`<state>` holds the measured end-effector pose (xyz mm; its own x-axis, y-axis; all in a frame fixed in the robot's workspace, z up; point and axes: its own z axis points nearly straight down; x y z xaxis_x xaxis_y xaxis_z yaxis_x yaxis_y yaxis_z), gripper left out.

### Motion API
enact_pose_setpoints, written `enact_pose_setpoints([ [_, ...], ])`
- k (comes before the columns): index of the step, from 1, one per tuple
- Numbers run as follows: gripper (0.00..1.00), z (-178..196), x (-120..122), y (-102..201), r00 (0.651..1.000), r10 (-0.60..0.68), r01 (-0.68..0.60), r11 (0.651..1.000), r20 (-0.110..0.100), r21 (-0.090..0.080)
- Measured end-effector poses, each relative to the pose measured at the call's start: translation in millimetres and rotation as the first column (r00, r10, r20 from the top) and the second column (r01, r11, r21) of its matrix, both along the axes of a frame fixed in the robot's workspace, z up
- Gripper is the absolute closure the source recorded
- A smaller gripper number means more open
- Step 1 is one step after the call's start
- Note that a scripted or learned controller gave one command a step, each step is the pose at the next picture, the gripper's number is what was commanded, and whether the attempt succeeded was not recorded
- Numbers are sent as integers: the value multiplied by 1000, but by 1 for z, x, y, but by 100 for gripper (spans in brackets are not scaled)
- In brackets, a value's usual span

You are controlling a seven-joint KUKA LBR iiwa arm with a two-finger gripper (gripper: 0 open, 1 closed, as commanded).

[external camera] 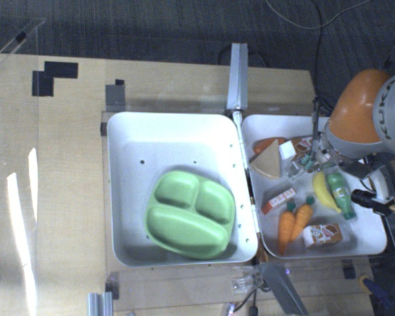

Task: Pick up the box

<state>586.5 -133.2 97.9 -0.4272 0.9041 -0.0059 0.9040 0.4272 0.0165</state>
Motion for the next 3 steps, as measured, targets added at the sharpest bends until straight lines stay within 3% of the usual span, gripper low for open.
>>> enact_pose_setpoints([
  [1,0,0,0,0,1000,0,0,1000,0,0],
  [2,0,-11,31,11,992,-125,125,992,-10,-1],
  [3,0,-10,-27,23,995,-100,100,995,-4,0],
])
